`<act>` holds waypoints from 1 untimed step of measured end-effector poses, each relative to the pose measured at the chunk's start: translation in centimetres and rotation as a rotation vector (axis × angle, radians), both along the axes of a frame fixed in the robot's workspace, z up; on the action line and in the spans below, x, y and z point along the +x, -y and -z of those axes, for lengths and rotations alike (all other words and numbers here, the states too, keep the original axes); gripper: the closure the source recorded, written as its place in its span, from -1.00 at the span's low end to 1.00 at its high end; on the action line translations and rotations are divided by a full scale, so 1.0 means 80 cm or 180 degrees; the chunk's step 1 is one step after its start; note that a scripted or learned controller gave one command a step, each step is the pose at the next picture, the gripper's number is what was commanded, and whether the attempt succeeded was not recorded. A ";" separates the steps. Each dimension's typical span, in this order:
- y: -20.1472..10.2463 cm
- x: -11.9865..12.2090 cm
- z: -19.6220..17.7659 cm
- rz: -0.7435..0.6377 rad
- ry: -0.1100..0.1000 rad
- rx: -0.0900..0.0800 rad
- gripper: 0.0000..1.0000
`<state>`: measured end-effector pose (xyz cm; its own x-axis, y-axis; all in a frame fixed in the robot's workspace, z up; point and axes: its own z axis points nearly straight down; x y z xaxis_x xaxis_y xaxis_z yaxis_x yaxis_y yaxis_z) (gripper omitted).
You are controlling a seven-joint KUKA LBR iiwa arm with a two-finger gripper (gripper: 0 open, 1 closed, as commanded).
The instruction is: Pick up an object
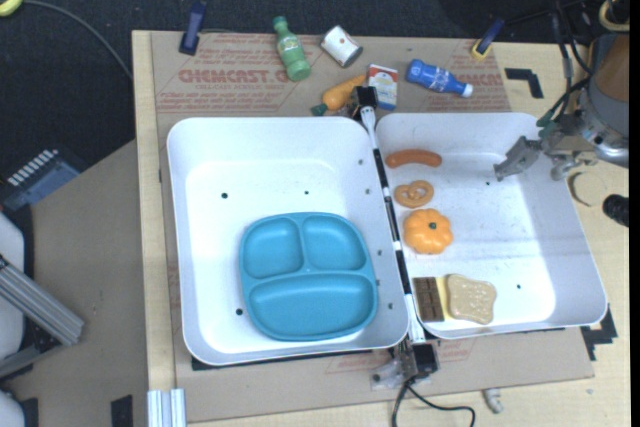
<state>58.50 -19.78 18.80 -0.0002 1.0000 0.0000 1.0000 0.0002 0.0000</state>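
The hand hovers over the right bin's far right side, fingers apart, gripping nothing. Along that bin's left wall lie a sausage, pretzel, pumpkin and toast, well apart from it. A blue tray sits in the left bin.

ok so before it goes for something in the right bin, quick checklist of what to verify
1. Targets present in the right bin: sausage, pretzel, pumpkin, toast, chocolate bar. ok.
2. End effector free of any object: nothing seen between its fingers. ok.
3. Finger opening: too small and blurred to judge. cannot tell.
4. Clear path to the sausage: bare bin floor lies between it and the end effector. ok.
5. Room around the targets: all five sit close to the divider between the bins; toast and chocolate bar touch. not ok.
6. End effector height above the bin floor: single slanted view. cannot tell.
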 end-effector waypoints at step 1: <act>-0.092 -0.003 0.012 -0.0005 -0.0003 0.0006 -1.00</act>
<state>58.28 -12.39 17.83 -0.0018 1.0000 0.0018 1.0000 0.0018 -0.0009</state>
